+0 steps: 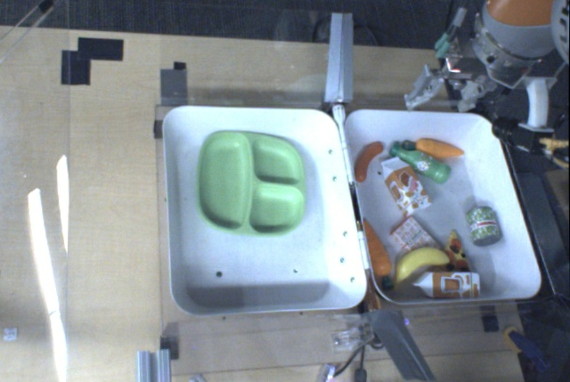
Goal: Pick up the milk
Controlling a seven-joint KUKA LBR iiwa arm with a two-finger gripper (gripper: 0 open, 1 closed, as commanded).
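Observation:
The milk point(406, 187), a small white carton with an orange and brown print, lies tilted in the upper middle of the right bin point(517, 193). My gripper point(445, 93) hangs above the bin's far rim, up and to the right of the carton and well apart from it. Its fingers point(420, 95) are spread open with nothing between them.
Around the milk lie a red sausage point(367, 159), a green bottle point(421, 160), a carrot point(440, 148), a patterned packet point(411, 233), a green can point(484, 224), a banana point(420, 262) and a white-orange box point(451, 284). The left bin point(187, 264) holds a green divided plate point(251, 182).

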